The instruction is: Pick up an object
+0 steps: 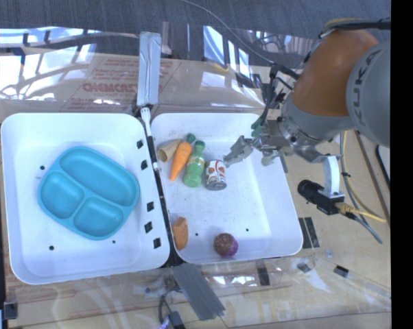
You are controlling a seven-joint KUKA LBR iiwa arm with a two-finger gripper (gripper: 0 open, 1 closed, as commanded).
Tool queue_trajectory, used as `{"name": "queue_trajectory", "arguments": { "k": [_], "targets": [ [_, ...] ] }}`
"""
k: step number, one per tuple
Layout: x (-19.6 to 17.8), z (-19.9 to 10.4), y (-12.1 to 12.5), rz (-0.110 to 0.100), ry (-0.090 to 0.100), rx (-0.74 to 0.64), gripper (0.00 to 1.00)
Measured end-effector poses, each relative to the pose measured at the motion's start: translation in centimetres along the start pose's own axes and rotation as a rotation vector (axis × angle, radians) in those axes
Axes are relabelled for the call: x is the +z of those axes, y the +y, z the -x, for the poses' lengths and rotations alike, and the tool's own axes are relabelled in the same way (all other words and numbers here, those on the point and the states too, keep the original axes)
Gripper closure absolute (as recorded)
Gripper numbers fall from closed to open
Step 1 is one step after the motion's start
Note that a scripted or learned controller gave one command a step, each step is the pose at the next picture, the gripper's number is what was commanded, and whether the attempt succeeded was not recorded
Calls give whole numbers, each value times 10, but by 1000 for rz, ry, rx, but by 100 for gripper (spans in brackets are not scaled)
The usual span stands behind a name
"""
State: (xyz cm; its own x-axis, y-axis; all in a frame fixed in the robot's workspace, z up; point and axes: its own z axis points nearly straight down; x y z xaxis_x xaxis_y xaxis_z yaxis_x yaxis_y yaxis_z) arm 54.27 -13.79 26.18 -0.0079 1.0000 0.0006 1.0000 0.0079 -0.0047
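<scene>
A blue divided plate [88, 192] was seen in the left bin [18, 252]. In the right bin [278, 214], a carrot [180, 160], a green bottle [194, 165] and a small can [216, 175] were grouped near the far wall, with a brownish piece [180, 232] and a dark red ball [225, 245] at the near edge. The gripper [234, 153] was held just right of the can, above its top; nothing was seen between its fingers, though their spread could not be judged. The arm [330, 81] was stretched in from the right, wrist angled down-left.
</scene>
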Motion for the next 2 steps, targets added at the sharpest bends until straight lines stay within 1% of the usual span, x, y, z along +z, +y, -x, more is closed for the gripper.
{"name": "queue_trajectory", "arguments": {
  "k": [1, 2],
  "targets": [
    [153, 18, 27, -9, 1, 241, 0],
    [170, 47, 40, 3, 0, 299, 0]
  ]
}}
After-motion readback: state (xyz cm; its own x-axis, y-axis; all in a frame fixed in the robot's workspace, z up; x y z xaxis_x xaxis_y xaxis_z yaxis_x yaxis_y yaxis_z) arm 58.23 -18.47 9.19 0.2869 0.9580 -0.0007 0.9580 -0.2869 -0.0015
